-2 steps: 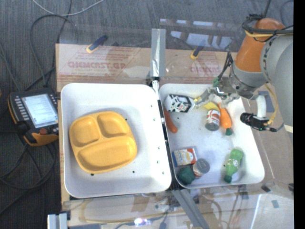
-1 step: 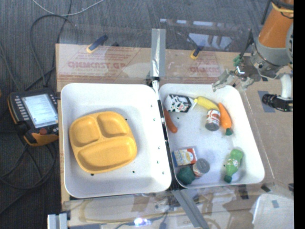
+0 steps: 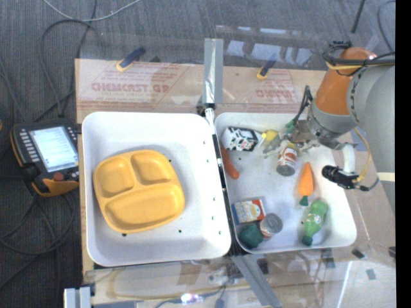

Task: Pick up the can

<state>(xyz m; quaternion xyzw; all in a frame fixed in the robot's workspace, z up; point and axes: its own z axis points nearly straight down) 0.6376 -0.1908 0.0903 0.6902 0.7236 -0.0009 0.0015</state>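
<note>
A small can with a red and white label lies in the upper middle of the right bin. A second can with a grey metal top stands near that bin's front edge. My gripper hangs low at the back of the right bin, just behind the red and white can and very close to it. The grey arm with its orange band reaches in from the right. Nothing is visibly lifted off the bin floor.
Around the cans lie a black and white carton, a carrot, a green bottle, a small orange box, a dark green piece and an orange stick. A yellow divided plate sits in the left bin.
</note>
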